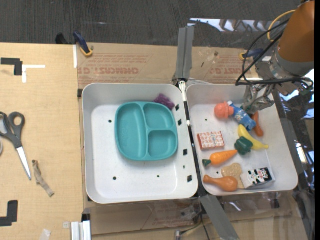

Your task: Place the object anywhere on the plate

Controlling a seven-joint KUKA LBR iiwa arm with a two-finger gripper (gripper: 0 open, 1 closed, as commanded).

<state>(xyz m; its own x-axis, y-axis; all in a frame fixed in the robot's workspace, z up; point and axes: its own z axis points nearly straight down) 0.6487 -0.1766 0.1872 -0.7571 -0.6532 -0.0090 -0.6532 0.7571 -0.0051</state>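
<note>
Robot lab bench.
Cardboard-lined bench (125, 64) with taped marks, scissors (15, 134), loose cables (260, 44), and two white bins (95, 184) of toy food.

Light wooden bench (40, 134), brown cardboard sheet (130, 64) behind, dark ribbed floor (125, 9) beyond

bench (40, 134) bears scissors (15, 139) (left), two bins (90, 149).
</note>
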